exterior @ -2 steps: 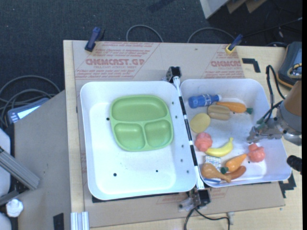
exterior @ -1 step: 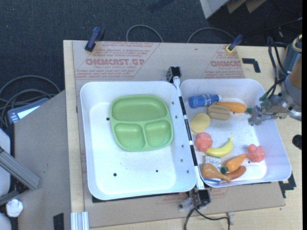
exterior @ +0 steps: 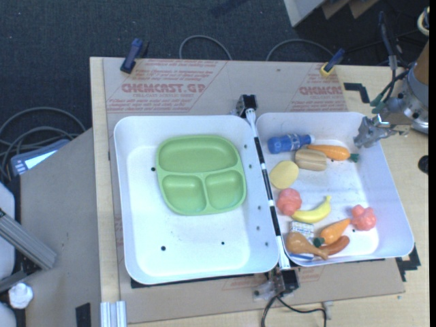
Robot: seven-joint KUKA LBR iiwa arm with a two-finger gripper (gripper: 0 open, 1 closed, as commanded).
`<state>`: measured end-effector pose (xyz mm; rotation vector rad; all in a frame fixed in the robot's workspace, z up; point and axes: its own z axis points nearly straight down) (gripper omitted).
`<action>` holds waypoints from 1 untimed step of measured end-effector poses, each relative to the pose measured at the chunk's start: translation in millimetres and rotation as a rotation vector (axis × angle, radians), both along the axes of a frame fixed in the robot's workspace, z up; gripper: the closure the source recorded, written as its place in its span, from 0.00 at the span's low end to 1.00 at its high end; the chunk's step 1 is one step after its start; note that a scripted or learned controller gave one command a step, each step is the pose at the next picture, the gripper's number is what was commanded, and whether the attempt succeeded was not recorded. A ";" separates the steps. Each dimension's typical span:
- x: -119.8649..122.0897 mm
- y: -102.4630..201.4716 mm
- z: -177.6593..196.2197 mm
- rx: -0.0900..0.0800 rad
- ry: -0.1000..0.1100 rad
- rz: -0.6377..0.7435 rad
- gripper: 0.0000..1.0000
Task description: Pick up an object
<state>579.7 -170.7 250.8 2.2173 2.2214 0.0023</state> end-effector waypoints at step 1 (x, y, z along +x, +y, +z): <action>-0.5 -0.3 -0.7 0.000 0.002 -0.001 0.00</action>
